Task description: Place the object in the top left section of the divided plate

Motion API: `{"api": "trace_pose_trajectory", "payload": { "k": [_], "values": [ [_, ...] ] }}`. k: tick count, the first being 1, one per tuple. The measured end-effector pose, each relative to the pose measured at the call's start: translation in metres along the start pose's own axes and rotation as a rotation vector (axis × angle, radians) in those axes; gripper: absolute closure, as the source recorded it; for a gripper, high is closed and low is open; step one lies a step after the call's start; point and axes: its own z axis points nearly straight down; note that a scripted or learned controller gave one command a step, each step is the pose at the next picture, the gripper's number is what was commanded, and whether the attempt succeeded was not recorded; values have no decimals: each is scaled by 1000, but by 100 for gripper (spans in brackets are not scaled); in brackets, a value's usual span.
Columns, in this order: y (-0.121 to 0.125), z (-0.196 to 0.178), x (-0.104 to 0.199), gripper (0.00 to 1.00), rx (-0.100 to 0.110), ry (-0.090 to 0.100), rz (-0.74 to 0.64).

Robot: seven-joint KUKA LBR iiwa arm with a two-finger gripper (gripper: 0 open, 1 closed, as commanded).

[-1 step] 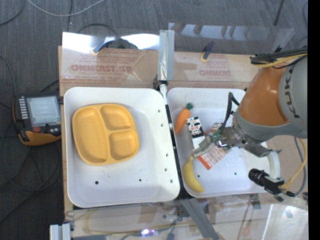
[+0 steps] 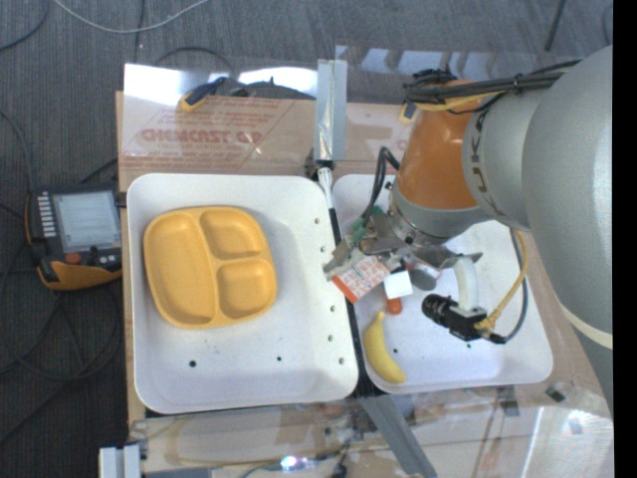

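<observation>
Banana lies in right bin, plate in left bin

Banana (image 2: 383,348) lies near the front of the right bin (image 2: 518,361), close to its left wall, with one tip toward the front edge. Just behind the banana sits a small red piece (image 2: 395,306), and behind that a red and white packet (image 2: 359,277) and a small white block (image 2: 398,285). The gripper (image 2: 373,250) hangs over the packet, at the left side of this bin; whether it is wide or narrow I cannot tell, and the banana is apart from it. The arm (image 2: 557,167) fills the right side. The yellow plate (image 2: 210,264) rests in the left bin (image 2: 239,376), its sections bare. Behind the bins lies a cardboard sheet (image 2: 209,137).
</observation>
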Motion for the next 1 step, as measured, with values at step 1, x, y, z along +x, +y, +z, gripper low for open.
{"api": "trace_pose_trajectory", "payload": {
  "k": [1],
  "values": [
    [32, -55, 65, 100, -2, -3, -51]
  ]
}}
